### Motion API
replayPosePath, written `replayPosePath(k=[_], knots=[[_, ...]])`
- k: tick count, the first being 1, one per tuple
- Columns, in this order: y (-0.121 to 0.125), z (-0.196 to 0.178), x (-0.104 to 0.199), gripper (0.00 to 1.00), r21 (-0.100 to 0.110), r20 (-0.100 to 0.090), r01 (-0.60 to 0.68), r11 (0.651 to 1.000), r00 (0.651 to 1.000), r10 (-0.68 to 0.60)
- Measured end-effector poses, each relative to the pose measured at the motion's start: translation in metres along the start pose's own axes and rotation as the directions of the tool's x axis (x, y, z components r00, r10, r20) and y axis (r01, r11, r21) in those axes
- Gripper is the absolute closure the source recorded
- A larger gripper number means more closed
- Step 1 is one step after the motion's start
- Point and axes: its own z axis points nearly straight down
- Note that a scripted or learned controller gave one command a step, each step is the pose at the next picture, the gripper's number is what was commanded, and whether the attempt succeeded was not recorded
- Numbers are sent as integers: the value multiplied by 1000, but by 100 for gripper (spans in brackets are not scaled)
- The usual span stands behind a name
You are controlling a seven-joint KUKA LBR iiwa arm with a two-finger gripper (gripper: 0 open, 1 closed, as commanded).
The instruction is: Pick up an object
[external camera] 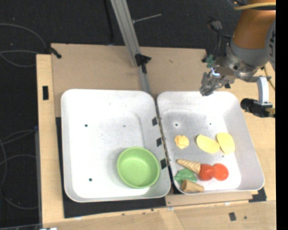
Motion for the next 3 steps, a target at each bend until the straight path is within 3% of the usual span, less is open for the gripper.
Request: replayPosePath(k=[3], knots=[[10, 39, 167, 100, 3, 0, 0, 1000, 1000, 0]])
